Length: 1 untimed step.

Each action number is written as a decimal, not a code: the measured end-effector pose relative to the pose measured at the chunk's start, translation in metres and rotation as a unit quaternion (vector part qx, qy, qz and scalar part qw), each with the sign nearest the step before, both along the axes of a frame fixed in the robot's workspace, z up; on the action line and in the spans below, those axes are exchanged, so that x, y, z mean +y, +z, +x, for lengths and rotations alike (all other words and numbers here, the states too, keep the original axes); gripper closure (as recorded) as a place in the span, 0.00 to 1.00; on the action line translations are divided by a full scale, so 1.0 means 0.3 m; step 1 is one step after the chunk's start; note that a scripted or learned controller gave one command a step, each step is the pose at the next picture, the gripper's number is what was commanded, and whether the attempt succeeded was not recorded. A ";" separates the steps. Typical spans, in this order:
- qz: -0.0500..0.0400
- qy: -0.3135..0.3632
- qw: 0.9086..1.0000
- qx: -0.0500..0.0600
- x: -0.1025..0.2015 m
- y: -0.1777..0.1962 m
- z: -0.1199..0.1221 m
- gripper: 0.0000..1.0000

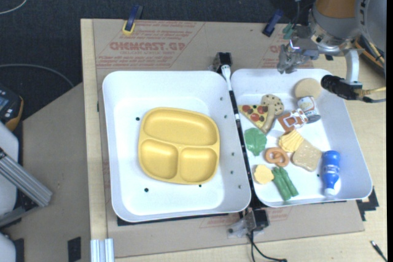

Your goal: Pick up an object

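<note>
My gripper [287, 64] hangs above the far rim of the right bin [359, 156], with nothing seen between its fingers. Below it in that bin lie a pizza slice [253, 113], a brown cookie [271, 104], a tan bread roll [305, 88], a small can [307, 109], a green leaf [255, 140], a pretzel [277, 157], a toast slice [306, 157], a blue bottle [330, 171] and a green bean piece [284, 183]. The left bin [116, 132] holds a yellow divided plate [178, 145].
The two bins stand side by side on a brown board [159, 46]. Clamps sit on the board's far edge, a blue and yellow one [131, 20] at left and a blue one [272, 22] at right. A yellow chip [291, 141] and a yellow round piece [263, 175] also lie in the right bin.
</note>
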<state>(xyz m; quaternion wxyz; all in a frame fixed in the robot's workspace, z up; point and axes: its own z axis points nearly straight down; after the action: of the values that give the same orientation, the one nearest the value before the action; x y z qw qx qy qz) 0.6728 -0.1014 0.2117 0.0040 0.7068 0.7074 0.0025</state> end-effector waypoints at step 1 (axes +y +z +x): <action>0.000 0.000 1.000 0.002 0.000 0.049 0.003 1.00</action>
<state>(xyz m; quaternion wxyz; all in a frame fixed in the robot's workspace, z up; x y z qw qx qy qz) 0.6738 -0.1013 0.2265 0.0024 0.7068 0.7074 0.0016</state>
